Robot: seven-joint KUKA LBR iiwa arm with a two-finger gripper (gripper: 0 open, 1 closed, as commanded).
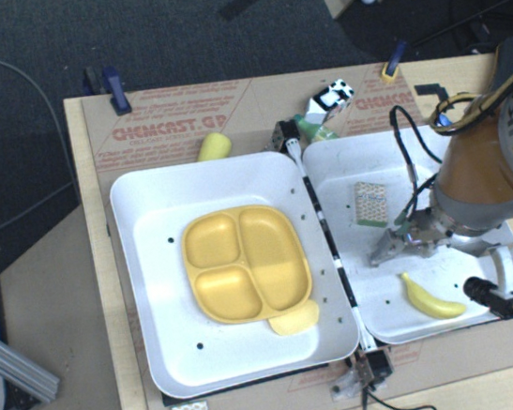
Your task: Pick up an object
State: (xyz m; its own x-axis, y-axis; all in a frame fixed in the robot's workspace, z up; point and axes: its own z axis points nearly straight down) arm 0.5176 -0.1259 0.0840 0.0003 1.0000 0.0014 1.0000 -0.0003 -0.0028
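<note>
End effector: your end effector sits low in the right bin, its metal tips pointing left toward the middle of that bin's floor. You can see nothing between the tips, and whether they are apart or together is too blurred to call — treat it as unknown.

Nearest objects: the banana lies just near-right of the tips, apart from them, on the bin floor. The small speckled packet lies just beyond the tips on the far side, also apart.

Arm: the grey arm with its orange band fills the right side of that bin and hides part of the floor there.

Left bin: the yellow divided tray rests in the left bin, with a pale yellow piece poking out from its near edge — both well apart from the tool.

Counter: a yellow item and a black-and-white toy sit on the counter beyond the bins.

Risk: the tips are between two candidates and centred on neither, so closing here would likely catch nothing. The banana's curve could let it roll or skid aside if struck off-centre; the packet looks flat and may slip under the tips.
</note>
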